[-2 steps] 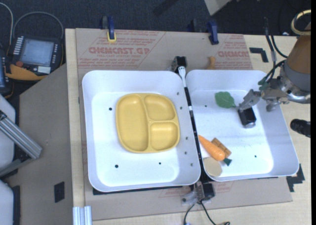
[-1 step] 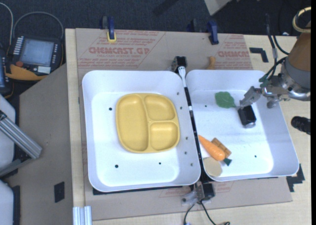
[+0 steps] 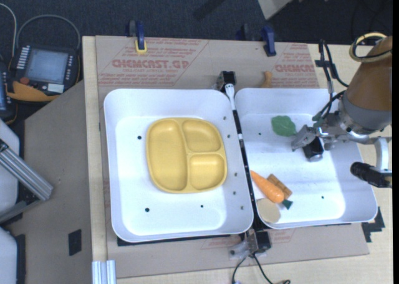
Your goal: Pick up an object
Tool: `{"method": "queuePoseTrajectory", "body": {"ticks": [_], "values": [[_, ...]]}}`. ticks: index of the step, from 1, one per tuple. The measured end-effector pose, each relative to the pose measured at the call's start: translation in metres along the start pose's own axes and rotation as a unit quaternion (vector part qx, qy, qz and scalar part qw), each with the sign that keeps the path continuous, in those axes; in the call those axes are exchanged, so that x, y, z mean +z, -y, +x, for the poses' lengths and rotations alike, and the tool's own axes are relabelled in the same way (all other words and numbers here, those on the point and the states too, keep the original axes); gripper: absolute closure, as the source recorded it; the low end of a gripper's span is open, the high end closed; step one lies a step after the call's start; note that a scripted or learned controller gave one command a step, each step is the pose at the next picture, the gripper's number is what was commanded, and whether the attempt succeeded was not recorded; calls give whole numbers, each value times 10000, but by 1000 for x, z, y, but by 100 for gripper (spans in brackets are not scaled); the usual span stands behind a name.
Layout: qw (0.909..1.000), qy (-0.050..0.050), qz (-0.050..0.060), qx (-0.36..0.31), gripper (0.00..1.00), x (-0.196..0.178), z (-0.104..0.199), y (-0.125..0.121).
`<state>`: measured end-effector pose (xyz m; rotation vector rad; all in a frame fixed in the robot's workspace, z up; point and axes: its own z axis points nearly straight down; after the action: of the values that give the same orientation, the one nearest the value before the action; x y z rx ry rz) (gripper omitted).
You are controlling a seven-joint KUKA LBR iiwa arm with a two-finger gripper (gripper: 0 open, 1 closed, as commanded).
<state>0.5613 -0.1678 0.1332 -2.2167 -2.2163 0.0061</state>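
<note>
Your pincer (image 3: 310,144) hangs over the right bin (image 3: 349,211), toward its far half, with the grey arm (image 3: 368,99) coming in from the right. Its dark tips sit close to the bin floor, but from this slant you cannot tell how far apart they stand; nothing shows between them, so treat it as carrying nothing.

Just beside the pincer, on its far-left side, lies a small green piece (image 3: 283,125), close to the tips but apart from them. I judge you are in the approach step: lined up low over the bin, with the grasp not yet made. If the green piece is the target, the next move calls for a short shift toward it and a closing squeeze; it is rounded, with no clear long axis, so wrist angle matters little.

Further out, near the bin's near-left corner, lies a carrot (image 3: 266,185). Its long axis runs on a diagonal, the thin tip pointing toward the divider and up-left, the thick end down-right, where a brown piece (image 3: 280,186) and a pale disc (image 3: 270,212) touch or crowd it. Grasping it would want the tips set across that diagonal.

The left bin (image 3: 124,214) holds a yellow divided plate (image 3: 186,154), well apart from all this
</note>
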Motion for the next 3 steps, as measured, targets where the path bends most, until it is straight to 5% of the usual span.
{"method": "queuePoseTrajectory", "body": {"ticks": [1,2,3], "values": [[9999,57,-121,8,0,29,-4,-5],[9999,76,-154,8,100,19,-5,-7],[10000,20,-68,-11,100,-30,0,-15]]}}
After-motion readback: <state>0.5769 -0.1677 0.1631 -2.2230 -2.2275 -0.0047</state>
